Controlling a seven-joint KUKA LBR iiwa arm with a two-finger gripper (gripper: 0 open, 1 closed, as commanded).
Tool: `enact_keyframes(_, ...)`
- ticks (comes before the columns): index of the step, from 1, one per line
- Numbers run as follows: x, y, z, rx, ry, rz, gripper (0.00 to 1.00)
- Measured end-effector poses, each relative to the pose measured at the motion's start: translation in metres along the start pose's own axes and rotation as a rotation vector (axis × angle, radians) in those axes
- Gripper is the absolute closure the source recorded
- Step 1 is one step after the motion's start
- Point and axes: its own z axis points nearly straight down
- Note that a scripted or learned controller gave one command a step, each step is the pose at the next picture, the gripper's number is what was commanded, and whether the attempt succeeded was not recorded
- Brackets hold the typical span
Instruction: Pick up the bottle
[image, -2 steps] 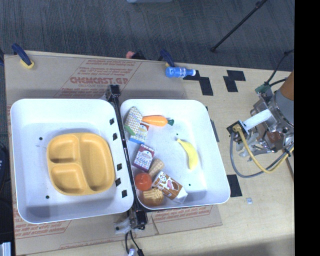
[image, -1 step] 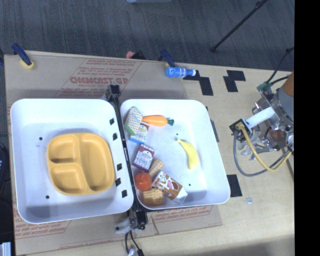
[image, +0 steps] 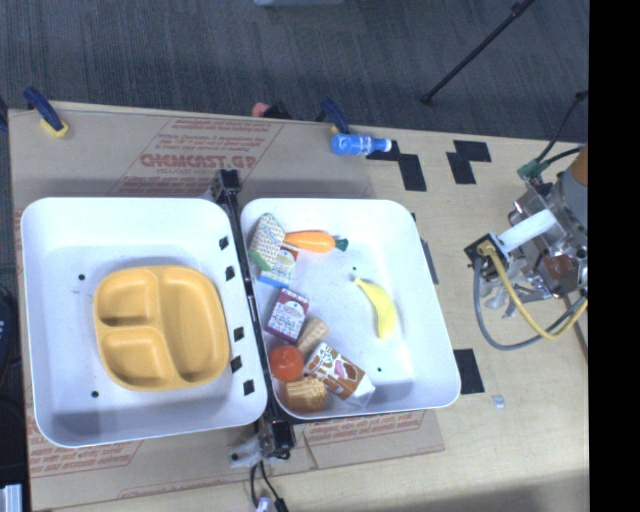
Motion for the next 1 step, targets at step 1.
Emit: enact_keyframes(1,0.0002,-0.0007,-0.0097,0.003,-0.003,-0.010,1.00)
